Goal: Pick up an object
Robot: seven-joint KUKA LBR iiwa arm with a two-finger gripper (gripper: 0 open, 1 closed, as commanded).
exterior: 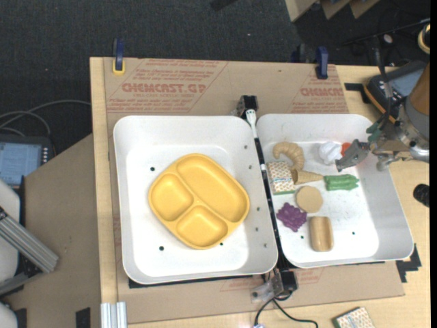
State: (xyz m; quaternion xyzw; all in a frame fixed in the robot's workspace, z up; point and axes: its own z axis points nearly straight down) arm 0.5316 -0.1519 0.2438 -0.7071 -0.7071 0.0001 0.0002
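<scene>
A tan cylinder (320, 232) lies by the right bin's (389, 210) front edge; the jaws (351, 154), state unclear, hover behind a green piece (341, 182).

We see even, bright overhead light on the two shallow white plastic bins (130, 183), soft shadows under the yellow divided plastic tray (198, 200), dim dark carpet (54, 33) beyond; detail is slightly soft throughout.
</scene>
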